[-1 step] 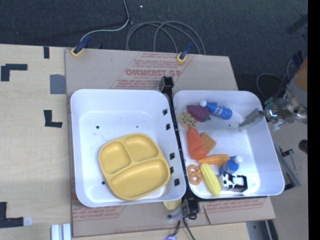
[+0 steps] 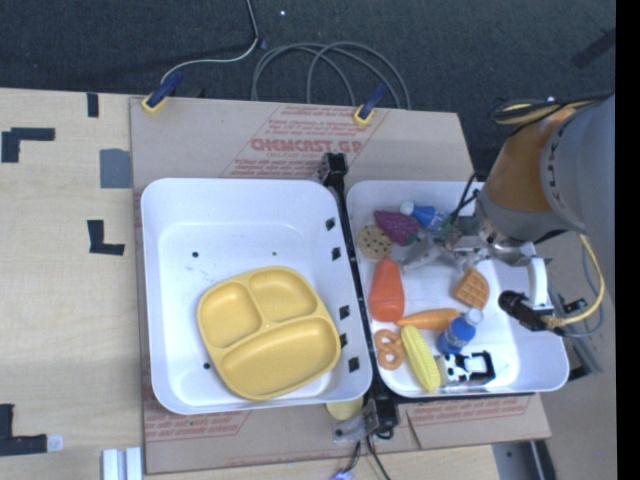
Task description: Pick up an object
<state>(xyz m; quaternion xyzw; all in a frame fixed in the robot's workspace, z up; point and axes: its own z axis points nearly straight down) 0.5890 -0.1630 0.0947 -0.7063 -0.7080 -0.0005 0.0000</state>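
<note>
Left bin (image 2: 160, 268): holds one yellow divided plate (image 2: 268, 331), three compartments, lying flat toward the near side and tilted a little off square to the bin walls. Rest of this bin's floor bare white.

A black divider (image 2: 348, 268) runs between the two bins.

Right bin (image 2: 545, 373): crowded with small toy food items. Along its left side, far to near: a round brown cookie (image 2: 374, 241), an orange-red piece (image 2: 387, 290) standing lengthwise, a pretzel (image 2: 387, 347) near the front wall. Just right of the cookie, a purple grape bunch (image 2: 397, 226), with a small blue item (image 2: 424, 215) beside it at the far wall. Mid-bin: a carrot (image 2: 430, 319) lying crosswise, touching the orange-red piece's near end; a yellow corn cob (image 2: 423, 358) in front of it, beside the pretzel. A blue bottle (image 2: 458, 332) with white cap lies just right of the carrot tip. A black-and-white item (image 2: 468, 367) sits at the near wall. A waffle piece (image 2: 471, 290) rests right of centre.

Gripper (image 2: 436, 246): low over the far middle of the right bin, between grape bunch and waffle piece, metal fingers pointing left. Grasp state: cannot tell; nothing seen between the fingers. Arm (image 2: 545, 183) enters from the right, orange band above the wrist.
</note>
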